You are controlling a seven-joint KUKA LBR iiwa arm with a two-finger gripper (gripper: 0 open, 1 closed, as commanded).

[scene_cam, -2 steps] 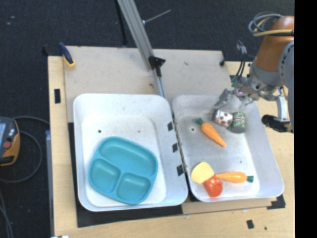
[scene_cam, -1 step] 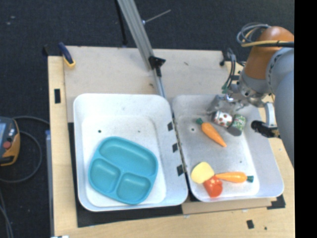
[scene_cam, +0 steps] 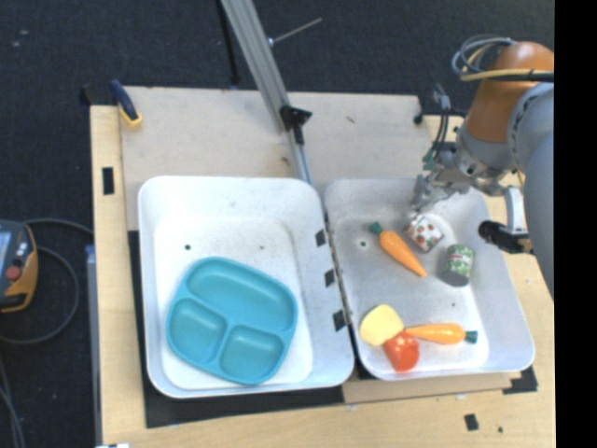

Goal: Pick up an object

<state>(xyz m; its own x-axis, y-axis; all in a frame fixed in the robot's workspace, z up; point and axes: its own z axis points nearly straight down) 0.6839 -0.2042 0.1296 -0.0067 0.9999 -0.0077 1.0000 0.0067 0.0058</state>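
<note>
The right bin (scene_cam: 373, 208) holds several small objects. An orange carrot (scene_cam: 401, 251) lies near its middle, a white spotted cup (scene_cam: 426, 232) sits beside it, and a grey-green can (scene_cam: 458, 263) lies further right. At the front lie a yellow lemon (scene_cam: 381, 325), a red pepper (scene_cam: 401, 352) and a second carrot (scene_cam: 437, 334). My gripper (scene_cam: 427, 197) hangs at the bin's back right, just above the white cup, pointing down. I cannot make out what lies between its tips.
The left bin (scene_cam: 224, 203) carries a blue sectioned plate (scene_cam: 231, 320) at its front. A metal rail (scene_cam: 256, 54) slants across the bench from the top down to the gap between the bins. The arm's orange band (scene_cam: 508, 68) rises at the right.
</note>
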